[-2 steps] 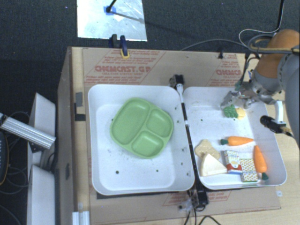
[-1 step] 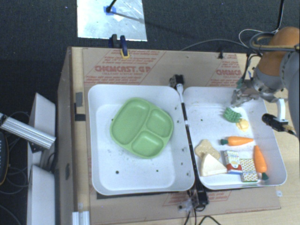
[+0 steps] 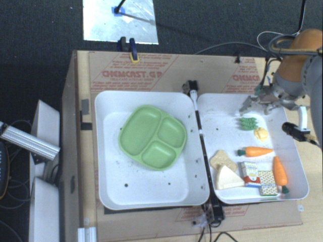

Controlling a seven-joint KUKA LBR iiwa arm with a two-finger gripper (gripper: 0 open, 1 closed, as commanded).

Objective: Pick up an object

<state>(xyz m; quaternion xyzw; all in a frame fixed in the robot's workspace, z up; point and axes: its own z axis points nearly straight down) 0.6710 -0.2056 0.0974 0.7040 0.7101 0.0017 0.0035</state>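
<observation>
Just above the green leafy toy (image 3: 248, 122) in the right bin (image 3: 222, 110), the gripper (image 3: 258, 104) hovers with fingers spread, grasping nothing. The small yellow piece (image 3: 260, 133) sits just below that toy, so a descent off-centre could nudge both aside and close on air.

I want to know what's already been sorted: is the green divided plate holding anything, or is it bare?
Bare. The green plate in the left bin shows plain green in all three compartments; the food items lie in the right bin.

Green plate (image 3: 153, 137), white bins (image 3: 108, 115), two orange carrots (image 3: 256, 152).
</observation>
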